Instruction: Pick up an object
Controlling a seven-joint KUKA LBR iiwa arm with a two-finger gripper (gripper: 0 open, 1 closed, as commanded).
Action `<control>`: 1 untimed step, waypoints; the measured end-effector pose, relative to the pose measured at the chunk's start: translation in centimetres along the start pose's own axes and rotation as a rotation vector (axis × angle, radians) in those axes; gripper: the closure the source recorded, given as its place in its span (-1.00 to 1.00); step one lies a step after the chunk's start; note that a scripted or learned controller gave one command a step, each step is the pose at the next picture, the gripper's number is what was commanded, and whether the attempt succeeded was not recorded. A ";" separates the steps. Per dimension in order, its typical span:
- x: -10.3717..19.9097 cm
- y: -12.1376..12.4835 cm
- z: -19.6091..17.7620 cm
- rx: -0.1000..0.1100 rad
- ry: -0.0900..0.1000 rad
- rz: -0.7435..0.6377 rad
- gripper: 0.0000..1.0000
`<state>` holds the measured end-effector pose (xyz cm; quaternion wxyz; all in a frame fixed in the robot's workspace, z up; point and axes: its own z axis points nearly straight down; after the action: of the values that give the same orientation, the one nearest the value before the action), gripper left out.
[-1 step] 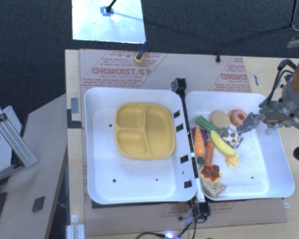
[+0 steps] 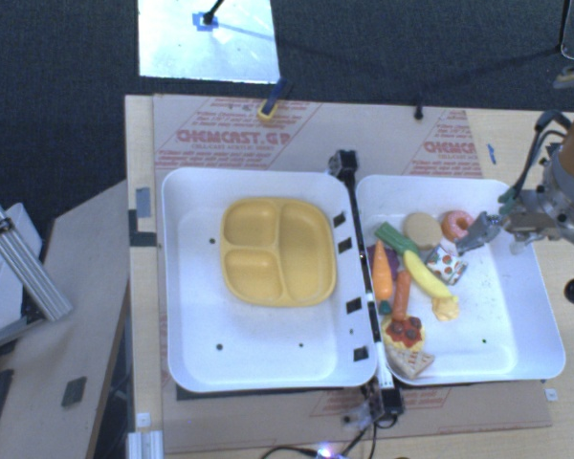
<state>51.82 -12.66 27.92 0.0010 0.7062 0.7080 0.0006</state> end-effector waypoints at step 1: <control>-0.7 -0.3 5.9 0.005 0.001 0.002 -1.00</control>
<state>51.53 -13.38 21.99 -0.0013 0.7068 0.7074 -0.0010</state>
